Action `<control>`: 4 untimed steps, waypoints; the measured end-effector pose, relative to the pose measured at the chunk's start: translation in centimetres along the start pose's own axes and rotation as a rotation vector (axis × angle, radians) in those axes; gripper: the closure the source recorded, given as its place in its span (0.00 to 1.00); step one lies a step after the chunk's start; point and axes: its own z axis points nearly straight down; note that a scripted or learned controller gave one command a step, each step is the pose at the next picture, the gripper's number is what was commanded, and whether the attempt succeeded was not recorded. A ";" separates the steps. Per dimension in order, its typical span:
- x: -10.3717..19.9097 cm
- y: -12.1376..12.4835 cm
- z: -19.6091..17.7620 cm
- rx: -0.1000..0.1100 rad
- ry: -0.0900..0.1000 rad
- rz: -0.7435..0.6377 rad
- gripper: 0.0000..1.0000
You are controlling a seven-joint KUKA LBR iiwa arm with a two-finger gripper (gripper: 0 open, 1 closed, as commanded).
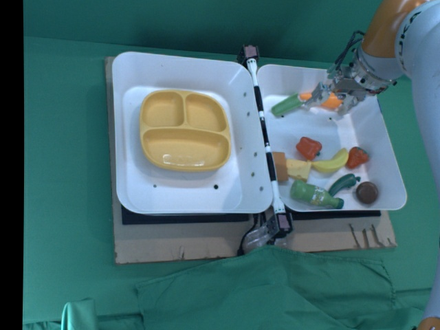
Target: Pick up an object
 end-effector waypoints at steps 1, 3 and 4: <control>0.0 1.5 0.1 0.007 0.001 -0.002 0.00; 0.0 4.0 -10.9 -0.004 0.000 -0.001 1.00; 2.7 3.9 -21.7 -0.006 0.001 -0.004 1.00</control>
